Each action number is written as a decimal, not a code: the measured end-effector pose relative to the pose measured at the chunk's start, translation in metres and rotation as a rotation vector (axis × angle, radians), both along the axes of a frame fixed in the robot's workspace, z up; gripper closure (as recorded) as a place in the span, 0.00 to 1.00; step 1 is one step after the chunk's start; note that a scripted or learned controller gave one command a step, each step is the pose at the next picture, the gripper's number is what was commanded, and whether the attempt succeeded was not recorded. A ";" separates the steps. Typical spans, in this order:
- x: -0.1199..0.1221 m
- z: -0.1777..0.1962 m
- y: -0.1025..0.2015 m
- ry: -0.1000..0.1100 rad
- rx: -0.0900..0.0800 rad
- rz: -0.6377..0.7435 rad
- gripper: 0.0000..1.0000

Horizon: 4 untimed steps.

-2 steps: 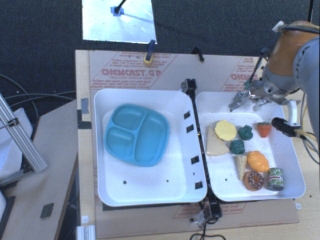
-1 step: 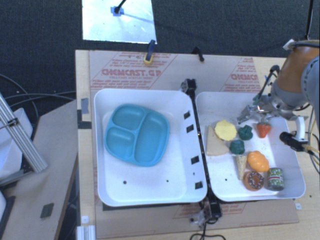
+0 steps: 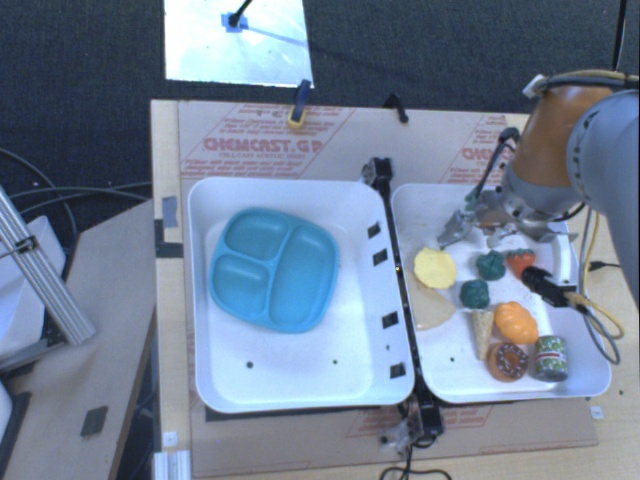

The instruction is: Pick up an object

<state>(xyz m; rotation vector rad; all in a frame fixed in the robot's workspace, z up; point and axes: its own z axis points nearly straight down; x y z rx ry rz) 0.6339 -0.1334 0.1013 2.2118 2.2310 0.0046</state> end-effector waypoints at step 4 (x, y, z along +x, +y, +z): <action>-0.149 -0.017 -0.007 0.003 -0.003 -0.012 0.00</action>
